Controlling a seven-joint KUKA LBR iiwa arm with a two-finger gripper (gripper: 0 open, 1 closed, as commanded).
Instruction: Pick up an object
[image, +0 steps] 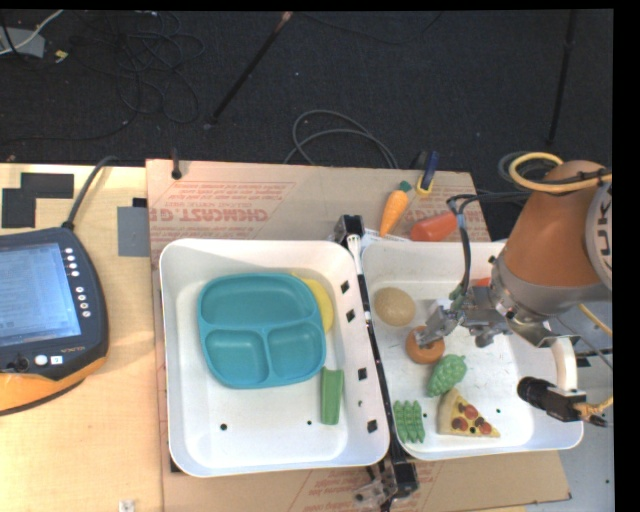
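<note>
No object is lifted yet, so the pick remains to be done. At the lower right of the frame, the right bin (575, 436) holds a pizza slice (465, 416), a green ridged piece (408, 420), broccoli (447, 373), an orange round toy (425, 348) and a tan ball (394, 306). The gripper (445, 322) hovers just above the orange toy, its fingers spread and grasping nothing. The left bin (180, 400) holds a teal tray (262, 329) and a green stick (331, 396).

Toy food (447, 376) crowding right bin (530, 437)
</note>
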